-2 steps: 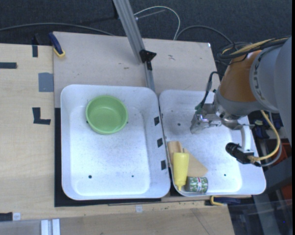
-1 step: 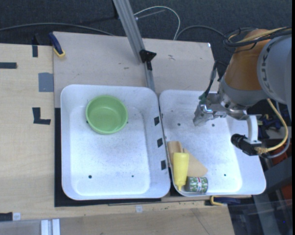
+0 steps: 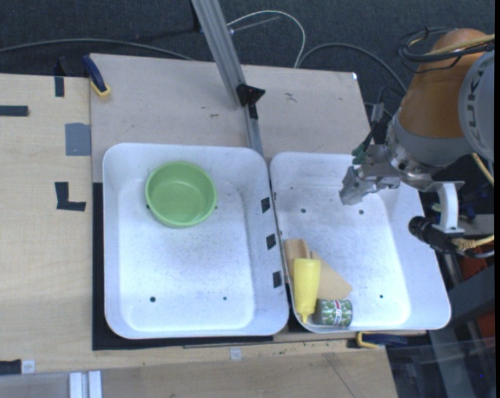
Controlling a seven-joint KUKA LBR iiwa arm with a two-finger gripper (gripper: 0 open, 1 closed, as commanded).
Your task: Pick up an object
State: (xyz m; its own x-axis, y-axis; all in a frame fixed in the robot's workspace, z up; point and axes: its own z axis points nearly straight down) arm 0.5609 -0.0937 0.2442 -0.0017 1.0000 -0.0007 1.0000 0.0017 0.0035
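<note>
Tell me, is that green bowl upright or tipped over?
Upright: the green bowl shows its round open mouth and inside, sitting in the left bin.

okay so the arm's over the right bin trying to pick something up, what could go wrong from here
1. The yellow bottle, tan piece and green-labelled can lie bunched against the right bin's near-left corner, so the gripper may hit the wall or nudge a neighbour.
2. The can lies on its side and could roll away.
3. The gripper hangs above bare bin floor, apart from them; closing there would likely grab nothing.
</note>
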